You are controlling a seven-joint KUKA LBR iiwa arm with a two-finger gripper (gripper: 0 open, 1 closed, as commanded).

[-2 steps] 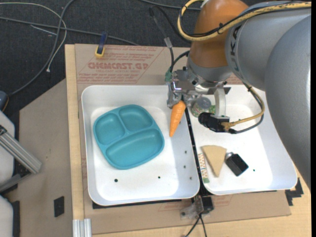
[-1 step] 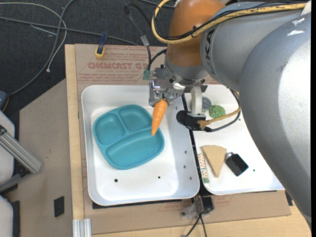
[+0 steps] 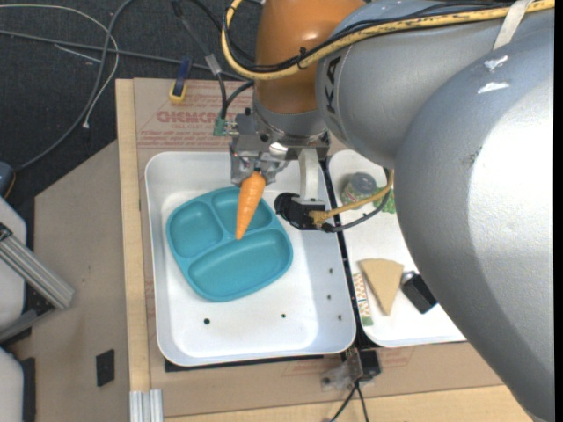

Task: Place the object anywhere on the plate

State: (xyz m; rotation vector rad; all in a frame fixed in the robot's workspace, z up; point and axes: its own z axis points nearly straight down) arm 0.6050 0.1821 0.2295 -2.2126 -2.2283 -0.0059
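Observation:
A blue divided plate (image 3: pixel 230 253) lies in the left white bin (image 3: pixel 176 323). An orange carrot (image 3: pixel 248 204) hangs point down over the plate's upper right compartment. Its thick top end sits between the fingers of my gripper (image 3: pixel 255 172), which is shut on it. The gripper stands above the plate's far edge, with the big grey arm reaching in from the right.
In the right bin (image 3: pixel 413 332) lie a tan wedge (image 3: pixel 383 281), a small black block (image 3: pixel 419 292) and a grey round can (image 3: pixel 359 185). Cables trail over the dark floor at the back left. A cardboard sheet (image 3: pixel 176 117) lies under the bins.

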